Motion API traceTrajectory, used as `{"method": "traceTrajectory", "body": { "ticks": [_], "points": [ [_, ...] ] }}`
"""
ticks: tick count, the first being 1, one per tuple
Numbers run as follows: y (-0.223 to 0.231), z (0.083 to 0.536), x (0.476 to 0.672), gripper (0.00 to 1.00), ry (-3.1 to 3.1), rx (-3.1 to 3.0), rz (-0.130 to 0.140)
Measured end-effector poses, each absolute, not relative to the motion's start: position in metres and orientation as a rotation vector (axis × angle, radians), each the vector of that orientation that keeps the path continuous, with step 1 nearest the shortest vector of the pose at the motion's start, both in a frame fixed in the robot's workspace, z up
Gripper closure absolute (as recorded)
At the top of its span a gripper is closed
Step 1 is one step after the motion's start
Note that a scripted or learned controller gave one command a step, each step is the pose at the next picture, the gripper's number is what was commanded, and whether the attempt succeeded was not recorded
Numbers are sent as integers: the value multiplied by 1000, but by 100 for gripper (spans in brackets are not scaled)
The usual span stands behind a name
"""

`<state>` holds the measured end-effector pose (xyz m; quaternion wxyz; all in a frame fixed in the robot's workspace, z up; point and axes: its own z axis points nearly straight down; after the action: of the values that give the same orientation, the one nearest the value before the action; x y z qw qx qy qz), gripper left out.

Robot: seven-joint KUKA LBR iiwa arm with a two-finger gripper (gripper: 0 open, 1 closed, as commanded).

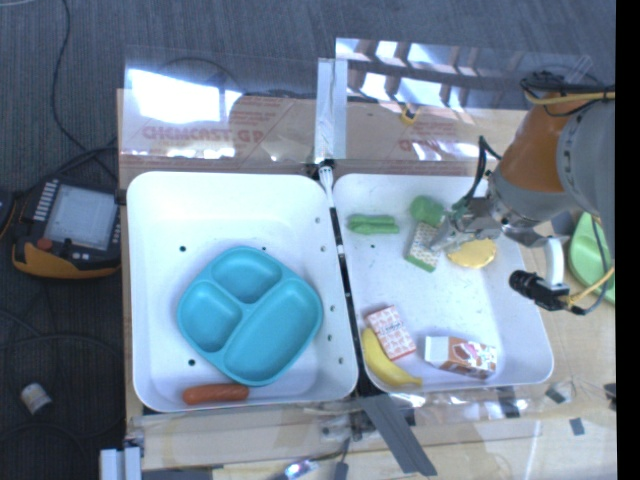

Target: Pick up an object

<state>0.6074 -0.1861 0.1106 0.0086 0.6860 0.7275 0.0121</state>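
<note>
My gripper (455,230) hangs low in the right bin (520,368), at its upper right part. Its tips sit between a green and white packet (423,247) on the left and a flat yellow piece (472,256) on the right. A green lump (426,209) lies just above the packet, and a green pod (372,225) lies further left. Nothing shows between the fingers. Near the bin's front lie a banana (385,366), a red patterned box (390,332) and a white and orange carton (461,356).
The left bin (160,208) holds a blue divided plate (251,314) and an orange sausage (215,393) at its front edge. Clear plastic walls rise behind both bins. A handheld pendant (65,230) lies on the floor at left. A light green object (590,250) sits beyond the right bin's edge.
</note>
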Motion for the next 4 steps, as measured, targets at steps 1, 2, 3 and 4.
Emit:
{"method": "traceTrajectory", "body": {
  "ticks": [1, 2, 3, 4],
  "points": [
    [-184, 111, 608, 0, 2276, 2143, 40],
    [-184, 111, 608, 0, 2276, 2143, 40],
    [-205, 103, 623, 0, 2331, 2078, 54],
    [-200, 96, 667, 0, 2452, 1969, -1]
  ]
}}
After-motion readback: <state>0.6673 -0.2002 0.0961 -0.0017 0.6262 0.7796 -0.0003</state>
